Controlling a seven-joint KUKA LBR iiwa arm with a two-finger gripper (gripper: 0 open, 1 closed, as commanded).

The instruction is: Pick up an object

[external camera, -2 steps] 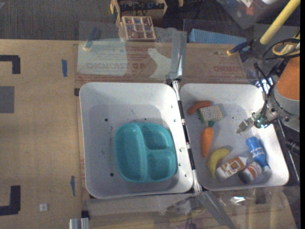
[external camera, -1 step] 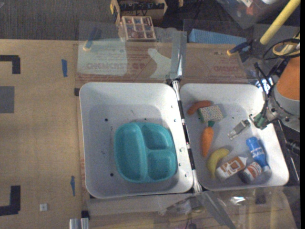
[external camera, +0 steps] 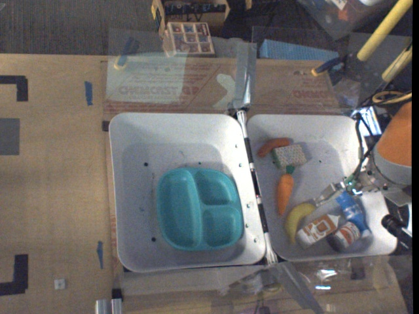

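Left bin [external camera: 124, 175]: plate with three parts [external camera: 198, 209]. Right bin [external camera: 314, 126]: carrot [external camera: 284, 192] beside banana [external camera: 298, 218], bottle [external camera: 319, 230] at front.

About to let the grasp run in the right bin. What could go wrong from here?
1. The gripper is over a tight cluster: banana, bottle and can look touching, so closing there may nudge or catch two at once.
2. The cluster sits near the right bin's front wall, so the fingers may hit it.
3. The bottle and can are rounded and lying down, so they could roll or slip out.
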